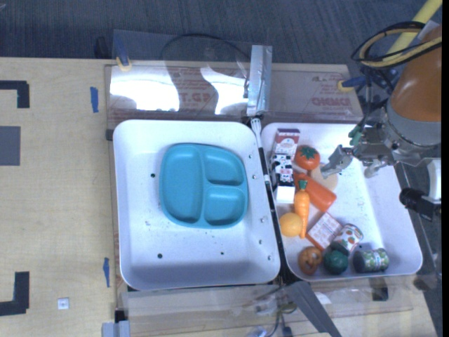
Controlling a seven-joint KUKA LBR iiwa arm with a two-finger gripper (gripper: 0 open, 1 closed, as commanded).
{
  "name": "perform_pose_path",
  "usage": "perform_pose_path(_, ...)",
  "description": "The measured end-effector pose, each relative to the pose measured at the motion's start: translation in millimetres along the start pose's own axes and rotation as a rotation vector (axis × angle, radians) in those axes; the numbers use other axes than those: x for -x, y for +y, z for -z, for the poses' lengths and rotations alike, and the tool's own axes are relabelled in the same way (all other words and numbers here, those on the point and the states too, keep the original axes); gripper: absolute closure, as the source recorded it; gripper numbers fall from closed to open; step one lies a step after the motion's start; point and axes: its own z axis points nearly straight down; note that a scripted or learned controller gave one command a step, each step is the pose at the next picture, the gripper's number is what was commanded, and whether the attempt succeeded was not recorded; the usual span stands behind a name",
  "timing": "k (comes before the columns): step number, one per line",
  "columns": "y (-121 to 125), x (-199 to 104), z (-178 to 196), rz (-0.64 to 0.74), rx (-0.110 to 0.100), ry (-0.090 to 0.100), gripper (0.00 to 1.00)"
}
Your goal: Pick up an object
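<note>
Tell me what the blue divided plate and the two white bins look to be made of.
Blue divided plate: probably moulded plastic with a matte, even colour and soft rounded compartment edges. Left white bin and right white bin: likely smooth, slightly glossy plastic, with rounded corners, a thin rolled rim and dark specks on the floor. Coated metal cannot be ruled out from this view.

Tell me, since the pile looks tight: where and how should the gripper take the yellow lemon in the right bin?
Likely from above, fingers across the lemon's round middle. Its top is bare, but the carrot touches its right and the right bin's wall sits left, so close along the freer near-far line.
</note>
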Motion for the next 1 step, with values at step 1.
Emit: perform_pose_path(1,-24.5,-0.6,-104.8,0.053,-0.006,0.0,0.0)
